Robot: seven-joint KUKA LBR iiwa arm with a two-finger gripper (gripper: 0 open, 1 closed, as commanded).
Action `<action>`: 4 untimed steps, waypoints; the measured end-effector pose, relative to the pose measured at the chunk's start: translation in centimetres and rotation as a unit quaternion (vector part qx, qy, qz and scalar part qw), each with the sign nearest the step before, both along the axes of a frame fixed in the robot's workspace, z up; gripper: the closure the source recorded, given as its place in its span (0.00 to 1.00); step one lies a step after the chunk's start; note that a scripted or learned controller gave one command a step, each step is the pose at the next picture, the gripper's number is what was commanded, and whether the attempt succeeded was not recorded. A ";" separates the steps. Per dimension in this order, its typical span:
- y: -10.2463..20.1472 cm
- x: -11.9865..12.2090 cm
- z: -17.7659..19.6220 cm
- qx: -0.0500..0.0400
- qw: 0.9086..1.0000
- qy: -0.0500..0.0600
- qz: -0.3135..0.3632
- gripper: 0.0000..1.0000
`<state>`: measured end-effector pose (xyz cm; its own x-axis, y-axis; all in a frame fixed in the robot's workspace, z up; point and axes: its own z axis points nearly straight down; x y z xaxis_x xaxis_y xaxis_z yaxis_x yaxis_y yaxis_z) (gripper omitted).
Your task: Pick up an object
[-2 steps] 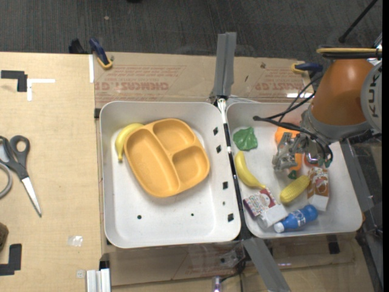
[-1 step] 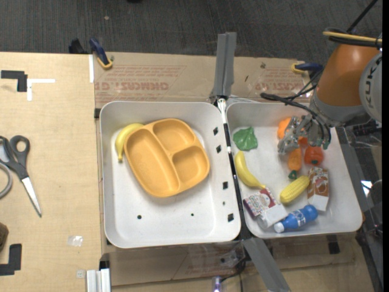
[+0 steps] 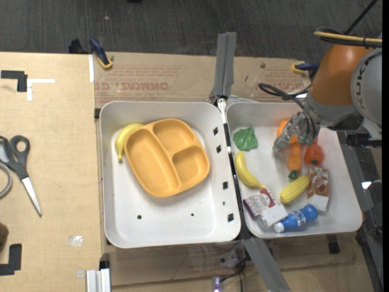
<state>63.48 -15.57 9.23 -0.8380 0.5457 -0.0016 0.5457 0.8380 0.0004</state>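
My gripper (image 3: 290, 137) is low in the right bin (image 3: 346, 218), at its far side, coming down from the orange-banded wrist. It sits right over an orange carrot (image 3: 294, 157), with another orange piece (image 3: 282, 126) just behind it and a red-orange pepper (image 3: 313, 155) to its right. The gripper's body hides where it meets them. Further toys in this bin: a green leafy piece (image 3: 245, 138), a yellow banana (image 3: 246, 170), a corn cob (image 3: 294, 189), a blue bottle (image 3: 296, 219), a pink-and-white carton (image 3: 262, 204) and a printed packet (image 3: 318, 186).
The left bin (image 3: 164, 224) holds a yellow divided plate (image 3: 167, 157) with a second banana (image 3: 124, 140) against its far-left rim. Scissors (image 3: 21, 169) lie on the bench at the left. A grey bar (image 3: 225, 66) runs back from between the bins.
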 end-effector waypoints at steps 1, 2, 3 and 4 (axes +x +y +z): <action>7.1 1.0 10.1 0.000 1.000 -0.002 -0.018 1.00; 11.9 -6.5 9.9 0.000 0.998 0.001 -0.056 1.00; 5.6 -1.6 0.1 0.000 0.999 -0.001 -0.051 1.00; 5.6 -4.0 0.0 0.000 0.996 0.000 -0.093 1.00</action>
